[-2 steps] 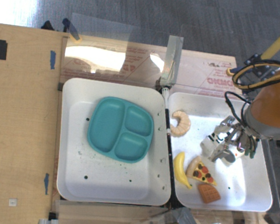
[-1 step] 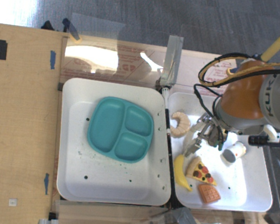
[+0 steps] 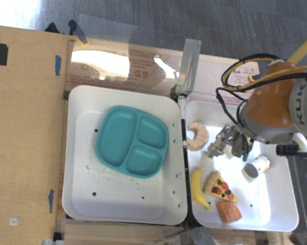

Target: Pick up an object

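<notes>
In the right bin [image 3: 275,217] lie a tan croissant [image 3: 198,136], a yellow banana [image 3: 198,188], a pizza slice [image 3: 220,187], an orange waffle-like block [image 3: 229,212] and a small white cup [image 3: 255,165] on its side. My gripper [image 3: 224,143] hangs over the bin's middle, just right of the croissant and above the pizza slice. Its fingers point down and left, with nothing visibly between them. The teal divided plate [image 3: 131,141] rests in the left bin [image 3: 78,193].
The arm's orange band [image 3: 272,103] and black cables [image 3: 242,74] cover the right bin's far corner. A metal post [image 3: 188,68] stands behind the divider between the bins. A tan board [image 3: 16,130] lies to the left.
</notes>
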`<state>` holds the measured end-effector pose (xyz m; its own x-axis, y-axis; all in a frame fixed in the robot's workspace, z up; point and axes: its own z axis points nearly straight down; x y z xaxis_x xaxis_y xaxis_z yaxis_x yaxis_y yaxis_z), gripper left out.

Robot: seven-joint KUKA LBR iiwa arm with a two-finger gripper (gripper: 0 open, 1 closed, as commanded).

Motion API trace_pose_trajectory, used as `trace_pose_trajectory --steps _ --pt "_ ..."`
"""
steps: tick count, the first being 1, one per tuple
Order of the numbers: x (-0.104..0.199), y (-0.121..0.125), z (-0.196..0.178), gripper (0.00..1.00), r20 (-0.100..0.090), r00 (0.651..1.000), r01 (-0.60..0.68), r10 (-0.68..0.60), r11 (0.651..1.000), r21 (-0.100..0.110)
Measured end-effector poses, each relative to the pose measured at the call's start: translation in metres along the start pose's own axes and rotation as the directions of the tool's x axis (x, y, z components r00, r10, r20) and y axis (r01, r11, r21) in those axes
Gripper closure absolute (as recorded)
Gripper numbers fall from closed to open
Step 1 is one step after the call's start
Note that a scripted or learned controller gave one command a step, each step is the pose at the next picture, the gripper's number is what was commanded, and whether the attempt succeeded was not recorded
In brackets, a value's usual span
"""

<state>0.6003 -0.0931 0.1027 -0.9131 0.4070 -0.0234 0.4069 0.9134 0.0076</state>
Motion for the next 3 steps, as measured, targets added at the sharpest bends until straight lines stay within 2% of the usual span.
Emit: trace_pose_trajectory --steps 1,2,3 --pt "-0.027 -0.049 -0.141 1.00 -0.006 0.995 -0.099 0.099 0.995 0.006" --pt "-0.078 -0.080 -0.191 1.00 -0.011 0.990 0.141 -0.141 0.990 0.005" --pt "-0.113 -0.094 -0.257 1.00 -0.010 0.974 0.227 -0.227 0.974 0.004"
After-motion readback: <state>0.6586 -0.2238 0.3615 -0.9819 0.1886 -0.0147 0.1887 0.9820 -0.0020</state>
